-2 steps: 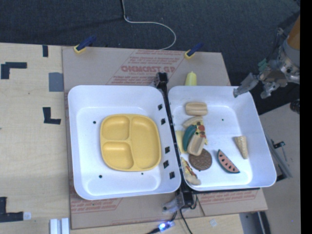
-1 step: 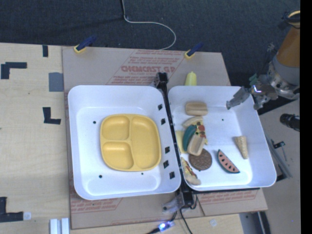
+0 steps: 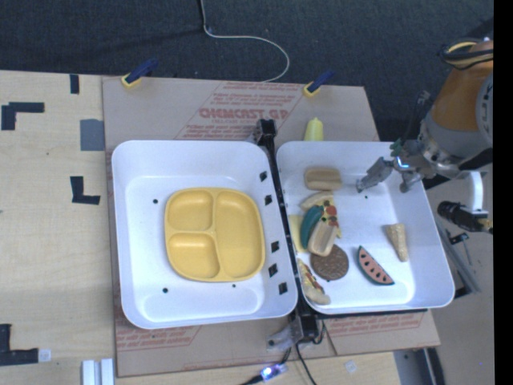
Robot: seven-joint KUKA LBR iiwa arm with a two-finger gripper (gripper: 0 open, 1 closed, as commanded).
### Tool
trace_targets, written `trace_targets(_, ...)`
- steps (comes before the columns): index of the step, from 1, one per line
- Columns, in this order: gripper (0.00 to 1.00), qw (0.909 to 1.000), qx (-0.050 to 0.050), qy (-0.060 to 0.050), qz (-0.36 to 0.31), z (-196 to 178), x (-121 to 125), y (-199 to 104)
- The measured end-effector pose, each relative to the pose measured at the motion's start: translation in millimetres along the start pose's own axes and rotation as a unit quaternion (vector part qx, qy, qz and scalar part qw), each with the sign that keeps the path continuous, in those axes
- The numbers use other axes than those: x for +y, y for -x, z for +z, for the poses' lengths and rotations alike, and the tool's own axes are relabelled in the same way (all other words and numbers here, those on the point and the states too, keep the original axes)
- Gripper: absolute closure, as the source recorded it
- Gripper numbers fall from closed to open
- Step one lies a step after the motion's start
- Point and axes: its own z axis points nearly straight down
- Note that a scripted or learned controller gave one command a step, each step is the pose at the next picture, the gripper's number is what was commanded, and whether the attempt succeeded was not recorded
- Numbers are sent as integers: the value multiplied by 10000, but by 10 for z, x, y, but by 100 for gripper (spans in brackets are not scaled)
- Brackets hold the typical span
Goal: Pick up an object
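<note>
The right bin [image 3: 417, 295] holds several toy foods: a tan bread piece [image 3: 322, 178], a hot dog with a teal piece [image 3: 319, 226], a brown cookie [image 3: 329, 264], a watermelon slice [image 3: 373, 266] and a cream wedge [image 3: 397, 241]. My gripper [image 3: 389, 175] hovers over the bin's upper right part, its two fingers spread apart with nothing between them. It is right of the bread piece and above the wedge.
The left bin [image 3: 136, 215] carries a yellow divided plate [image 3: 215, 234]. A small yellow object [image 3: 313, 129] lies on the cardboard just behind the right bin. Blue and yellow clips [image 3: 139, 72] hold the cardboard's back edge. A white cable [image 3: 240, 34] trails behind.
</note>
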Motion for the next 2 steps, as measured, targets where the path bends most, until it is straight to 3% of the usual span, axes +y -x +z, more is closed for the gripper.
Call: trace_targets(2, 0, 10000, -10, 23, -3, 849, -29, -31)
